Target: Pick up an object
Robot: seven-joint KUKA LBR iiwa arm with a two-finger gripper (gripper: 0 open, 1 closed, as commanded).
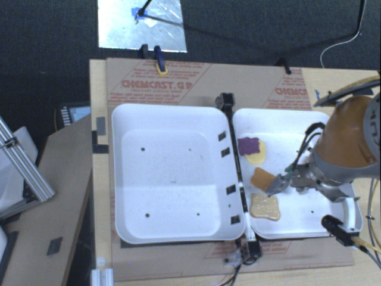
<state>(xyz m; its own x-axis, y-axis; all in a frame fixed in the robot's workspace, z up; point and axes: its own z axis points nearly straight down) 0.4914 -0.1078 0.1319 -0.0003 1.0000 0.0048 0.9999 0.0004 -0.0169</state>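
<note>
Now the gripper (277,186) hangs low over the orange block (262,178) in the right bin (297,119); whether it is open is unclear. Next: settle squarely over the block.

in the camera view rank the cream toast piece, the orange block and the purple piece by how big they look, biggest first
1. cream toast piece
2. orange block, partly covered by the gripper, so its full extent is unsure
3. purple piece, close to the orange block in apparent size; not a firm ranking

All lie in the right bin.
</note>
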